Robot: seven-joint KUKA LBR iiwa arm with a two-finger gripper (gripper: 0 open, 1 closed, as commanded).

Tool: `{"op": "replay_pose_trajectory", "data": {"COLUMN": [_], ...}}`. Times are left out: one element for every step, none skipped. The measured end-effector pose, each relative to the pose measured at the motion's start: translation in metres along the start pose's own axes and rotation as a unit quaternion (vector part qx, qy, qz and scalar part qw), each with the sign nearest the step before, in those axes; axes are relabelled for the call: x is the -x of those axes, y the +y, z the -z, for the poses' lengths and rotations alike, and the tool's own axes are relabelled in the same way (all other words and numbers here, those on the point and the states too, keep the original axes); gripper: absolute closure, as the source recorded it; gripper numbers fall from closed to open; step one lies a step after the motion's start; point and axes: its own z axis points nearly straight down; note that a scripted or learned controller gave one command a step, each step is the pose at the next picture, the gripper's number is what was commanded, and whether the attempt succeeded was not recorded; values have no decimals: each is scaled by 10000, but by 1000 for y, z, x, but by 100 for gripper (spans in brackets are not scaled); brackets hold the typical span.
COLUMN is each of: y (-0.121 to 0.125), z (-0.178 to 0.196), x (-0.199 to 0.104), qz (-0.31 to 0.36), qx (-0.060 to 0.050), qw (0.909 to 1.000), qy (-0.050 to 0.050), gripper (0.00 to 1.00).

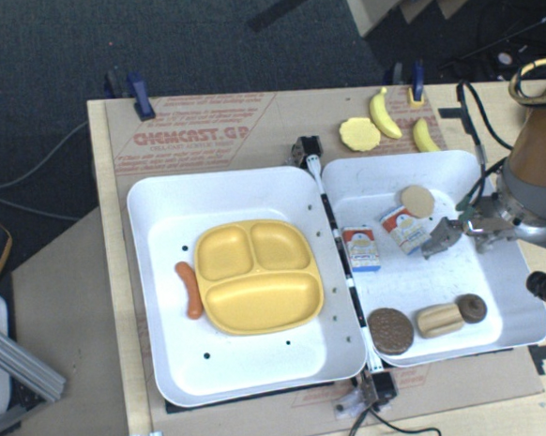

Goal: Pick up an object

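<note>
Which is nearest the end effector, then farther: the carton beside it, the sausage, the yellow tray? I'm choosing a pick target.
End effector, right bin.
1. Carton, beside it, right bin.
2. Yellow tray, left bin's middle.
3. Sausage, at the tray's far left side.

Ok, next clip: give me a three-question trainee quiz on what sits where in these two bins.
1. True or false: the orange toy hot dog lies inside the yellow divided plastic plate.
2. Which bin holds the round dark brown cookie: A) left white bin, B) right white bin?
3. Fill in: the two yellow toy bananas lie on the ____ board, beyond the bins.

Key:
1. False; it lies beside the plate, on the bin floor.
2. B.
3. Cardboard.
</note>
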Motion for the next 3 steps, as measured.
{"op": "replay_pose_trajectory", "data": {"y": [83, 135, 152], "z": [-97, -100, -99], "x": [71, 20, 65], "qz": [13, 37, -1], "qx": [16, 31, -47], "qw": [10000, 10000, 10000], "qy": [54, -9, 83], "gripper": [0, 0, 0]}}
